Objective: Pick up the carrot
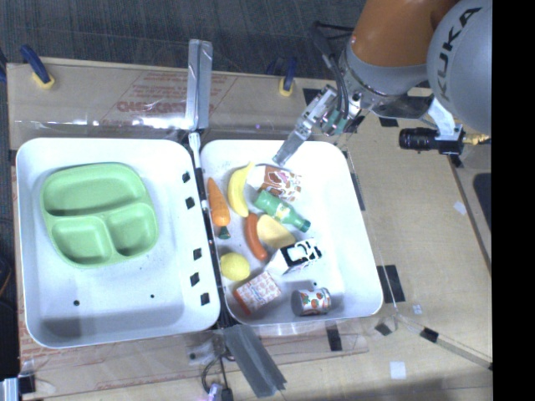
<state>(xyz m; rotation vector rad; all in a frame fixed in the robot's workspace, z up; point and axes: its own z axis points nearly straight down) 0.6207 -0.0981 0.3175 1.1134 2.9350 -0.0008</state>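
Carrot, orange tapered plastic toy with a green stub (218, 205), lies at the left wall of your right white bin (361, 249), beside a yellow plastic banana (239, 189) and above a round yellow lemon (235, 266), with an orange-red sausage-shaped piece (255, 237) near it. Your gripper (287, 151) hangs over the bin's top edge near a brown-and-white printed carton (282, 182) and a green bottle (282, 210), well apart from the carrot, gripping nothing; how wide it stands you can't tell. Left bin (33, 307) has a smooth green sectioned plastic tray (99, 214).
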